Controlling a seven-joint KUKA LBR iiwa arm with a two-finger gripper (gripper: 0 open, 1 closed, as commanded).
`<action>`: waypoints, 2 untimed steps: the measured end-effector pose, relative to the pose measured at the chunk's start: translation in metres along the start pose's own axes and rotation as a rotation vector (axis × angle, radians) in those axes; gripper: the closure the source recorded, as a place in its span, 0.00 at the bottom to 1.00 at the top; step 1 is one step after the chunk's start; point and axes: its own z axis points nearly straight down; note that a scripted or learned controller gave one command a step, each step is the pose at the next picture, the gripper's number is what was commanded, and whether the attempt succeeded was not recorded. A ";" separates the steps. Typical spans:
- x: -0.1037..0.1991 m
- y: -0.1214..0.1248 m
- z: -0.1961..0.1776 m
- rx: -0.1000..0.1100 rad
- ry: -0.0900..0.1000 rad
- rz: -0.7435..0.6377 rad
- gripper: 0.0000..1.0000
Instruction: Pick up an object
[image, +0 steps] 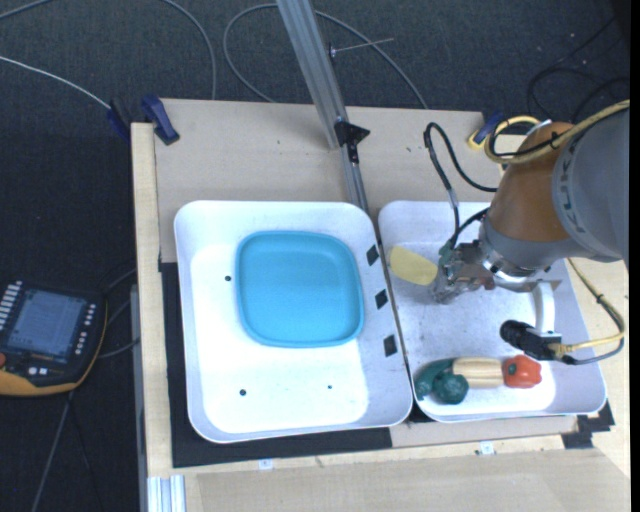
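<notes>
The pale yellow, rounded soft-looking object (412, 265) lies flat near the back-left corner of the right-hand shallow white bin (575, 300), close to the wall that divides the two bins. It seems the likeliest target, because the tool (447, 284) hangs just beside its right edge, low over the bin floor, perhaps touching it; the view is too coarse there to be sure. Whether the tool is open or closed cannot be told from here, and nothing is seen gripped in it.

Along the front wall of the same bin three other things rest in a row: a dark green lumpy object (441, 384), a tan wooden-looking cylinder (478, 373) lying on its side against it, and a red tomato-like ball (521, 372) at the cylinder's far end. They sit well apart from the yellow piece, so an approach there should not disturb them.

The left-hand shallow white bin (205, 300) carries a light blue square plastic plate (299, 288), lying flat. Both bins sit side by side on the plywood table (250, 150). The grey arm with its orange band (545, 200) reaches in from the right.
</notes>
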 end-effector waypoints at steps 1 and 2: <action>-0.001 0.007 -0.044 -0.003 -0.001 0.000 1.00; 0.002 0.013 -0.106 -0.005 -0.001 -0.001 1.00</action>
